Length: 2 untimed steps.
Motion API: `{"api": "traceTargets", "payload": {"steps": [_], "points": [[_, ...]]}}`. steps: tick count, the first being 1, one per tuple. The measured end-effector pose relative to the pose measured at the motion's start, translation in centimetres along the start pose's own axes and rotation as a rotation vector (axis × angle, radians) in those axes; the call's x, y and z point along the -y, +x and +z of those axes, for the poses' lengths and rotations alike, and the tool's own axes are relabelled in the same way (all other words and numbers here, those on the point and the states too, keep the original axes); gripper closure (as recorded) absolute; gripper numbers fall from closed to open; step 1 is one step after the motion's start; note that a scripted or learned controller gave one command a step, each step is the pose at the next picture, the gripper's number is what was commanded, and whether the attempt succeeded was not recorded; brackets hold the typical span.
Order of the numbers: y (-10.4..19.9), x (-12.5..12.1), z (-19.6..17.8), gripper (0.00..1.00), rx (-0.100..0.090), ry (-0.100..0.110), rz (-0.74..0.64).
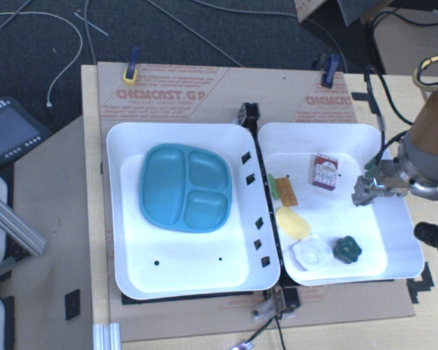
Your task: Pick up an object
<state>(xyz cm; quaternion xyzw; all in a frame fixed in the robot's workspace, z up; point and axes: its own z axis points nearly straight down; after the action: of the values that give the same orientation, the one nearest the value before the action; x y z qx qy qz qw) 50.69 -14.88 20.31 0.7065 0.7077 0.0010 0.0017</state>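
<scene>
Cardboard-topped worktop [168,93] carries two bins; at the right bin's [350,133] three o'clock rim hovers the claw [368,188], arm cut off, grip unreadable.

Arm, as we recorded it: we noted a broad orange band [432,126] on the upper segment, with a grey collar [423,168] beneath it. The end effector [366,189] was small, built of grey and silver metal parts, with a touch of green near its mount. We could not make out screws or markings.
</scene>
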Motion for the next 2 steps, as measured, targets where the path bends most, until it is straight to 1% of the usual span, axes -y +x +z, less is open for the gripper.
{"api": "traceTargets", "payload": {"steps": [1, 2], "points": [[5.6, 0.2, 0.7, 1.0, -0.005, 0.009, -0.004], [11.3, 0.0, -0.9, 1.0, -0.004, 0.004, -0.006]]}}
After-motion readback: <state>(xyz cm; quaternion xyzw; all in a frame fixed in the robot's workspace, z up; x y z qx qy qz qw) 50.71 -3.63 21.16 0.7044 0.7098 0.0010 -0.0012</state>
